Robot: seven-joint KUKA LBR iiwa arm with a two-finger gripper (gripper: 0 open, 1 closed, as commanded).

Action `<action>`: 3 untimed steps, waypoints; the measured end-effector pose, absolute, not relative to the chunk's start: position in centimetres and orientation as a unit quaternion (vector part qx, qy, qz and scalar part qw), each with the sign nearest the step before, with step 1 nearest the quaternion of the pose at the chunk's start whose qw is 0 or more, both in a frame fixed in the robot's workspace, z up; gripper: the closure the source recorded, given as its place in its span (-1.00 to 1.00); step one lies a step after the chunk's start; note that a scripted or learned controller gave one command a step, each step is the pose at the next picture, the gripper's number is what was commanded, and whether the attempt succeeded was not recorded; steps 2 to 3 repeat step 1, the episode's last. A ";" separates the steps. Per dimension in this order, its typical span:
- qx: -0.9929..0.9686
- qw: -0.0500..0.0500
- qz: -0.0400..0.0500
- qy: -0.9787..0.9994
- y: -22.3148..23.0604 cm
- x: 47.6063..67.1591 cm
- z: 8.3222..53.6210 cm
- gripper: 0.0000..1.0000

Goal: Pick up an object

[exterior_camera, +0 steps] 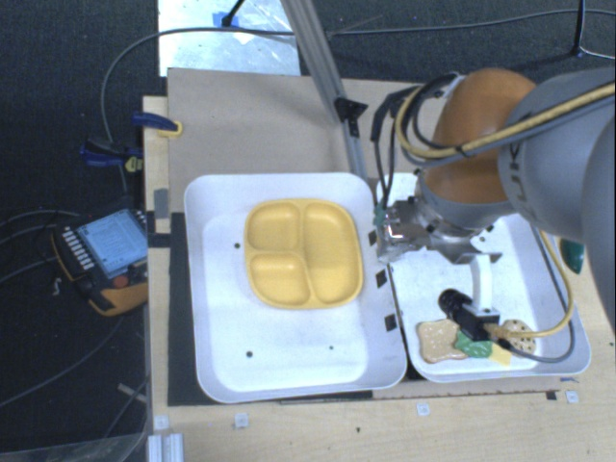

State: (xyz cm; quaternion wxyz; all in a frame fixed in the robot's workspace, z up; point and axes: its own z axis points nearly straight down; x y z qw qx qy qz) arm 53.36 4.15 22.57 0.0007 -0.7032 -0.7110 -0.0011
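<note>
My gripper (450,250) hangs over the middle of the right bin (551,359), mostly hidden under the grey wrist and its orange band. Along that bin's near edge lie a tan toast-shaped piece (436,341), a small green object (473,346), a yellow bit (501,356) and a round tan piece with dots (521,333). They all lie nearer the camera than the gripper, apart from it. A teal object (575,255) peeks out at the bin's right wall, partly behind the arm.
The left bin (221,354) holds a yellow divided plate (303,253) in its far half. A grey pole (322,61) slants down to the gap between the bins. Cables and a small device (106,248) lie off the bench at left.
</note>
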 end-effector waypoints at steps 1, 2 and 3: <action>-0.703 0.001 -0.001 -0.711 9.4 50.6 23.2 1.00; -0.703 0.001 -0.001 -0.711 9.4 50.6 23.2 1.00; -0.703 0.001 -0.001 -0.711 9.4 50.6 23.2 1.00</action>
